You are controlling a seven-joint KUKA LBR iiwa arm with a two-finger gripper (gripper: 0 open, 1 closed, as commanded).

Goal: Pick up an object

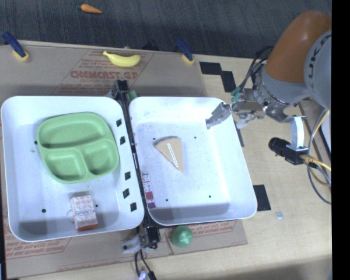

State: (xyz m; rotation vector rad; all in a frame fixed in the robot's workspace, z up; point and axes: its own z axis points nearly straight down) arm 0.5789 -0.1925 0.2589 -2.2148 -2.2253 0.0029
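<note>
Camera view: tan wedge-shaped slice (170, 151) on speckled white plastic bin (221, 174).

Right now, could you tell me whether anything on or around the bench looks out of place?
Yes: three items lie outside the bins. A yellow banana sits on the cardboard behind them, a green ball rests at the front edge below the right bin, and a small orange object lies on the floor beyond the bench.
</note>
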